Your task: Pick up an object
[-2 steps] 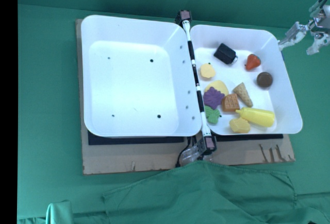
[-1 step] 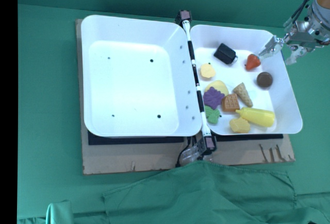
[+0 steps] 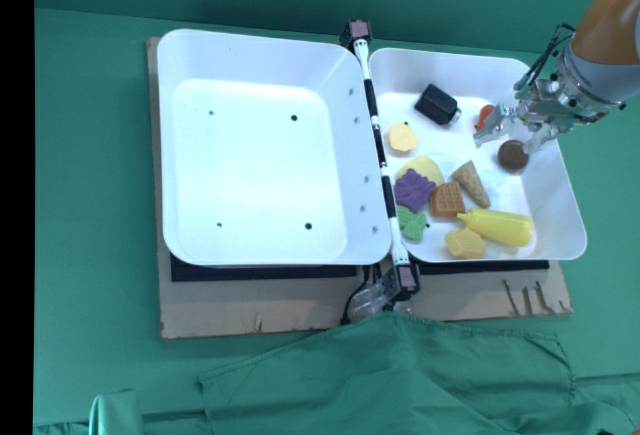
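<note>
The right bin [image 3: 560, 213] holds several toy foods. A black block [image 3: 437, 104] lies at the back, with a small orange-yellow round piece [image 3: 402, 137] to its left. In the middle sit purple grapes [image 3: 413, 189], an orange waffle [image 3: 447, 199] and a tan cone [image 3: 471, 183]. A yellow bottle [image 3: 497, 225] lies near the front. My gripper [image 3: 510, 134] hangs open over the bin's right side, its fingers spread. A brown ball [image 3: 512, 156] rests just in front of the fingertips, outside them. A red piece [image 3: 485, 113] peeks out beside the left finger.
The left bin [image 3: 175, 58] stands beside the right one, joined by a black-and-white hinge bar [image 3: 375, 128]. Green cloth [image 3: 400, 373] bunches up along the bench front. A yellow lump [image 3: 465, 244] and a green leaf [image 3: 411, 223] lie near the right bin's front wall.
</note>
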Available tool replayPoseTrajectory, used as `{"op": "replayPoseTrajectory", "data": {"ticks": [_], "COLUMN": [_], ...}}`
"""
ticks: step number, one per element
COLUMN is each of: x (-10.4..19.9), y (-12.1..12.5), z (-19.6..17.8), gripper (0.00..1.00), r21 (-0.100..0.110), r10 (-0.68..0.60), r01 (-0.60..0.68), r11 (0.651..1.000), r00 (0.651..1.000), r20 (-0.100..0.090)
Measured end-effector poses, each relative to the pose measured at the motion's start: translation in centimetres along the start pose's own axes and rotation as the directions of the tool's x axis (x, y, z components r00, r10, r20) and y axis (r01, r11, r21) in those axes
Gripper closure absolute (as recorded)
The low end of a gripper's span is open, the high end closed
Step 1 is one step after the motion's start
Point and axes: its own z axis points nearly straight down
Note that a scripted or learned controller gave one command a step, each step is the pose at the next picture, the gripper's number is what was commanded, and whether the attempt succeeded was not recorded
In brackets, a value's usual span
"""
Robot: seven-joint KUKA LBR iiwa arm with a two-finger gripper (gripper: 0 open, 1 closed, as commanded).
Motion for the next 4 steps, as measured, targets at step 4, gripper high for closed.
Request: {"op": "replayPoseTrajectory", "data": {"ticks": [4], "x": [0.3], "y": [-0.3], "z": [6.7], "gripper": [0.00], "r21": [-0.018], "r10": [-0.003], "r01": [0.003], "r11": [1.000], "r00": [1.000], "r20": [0.005]}}
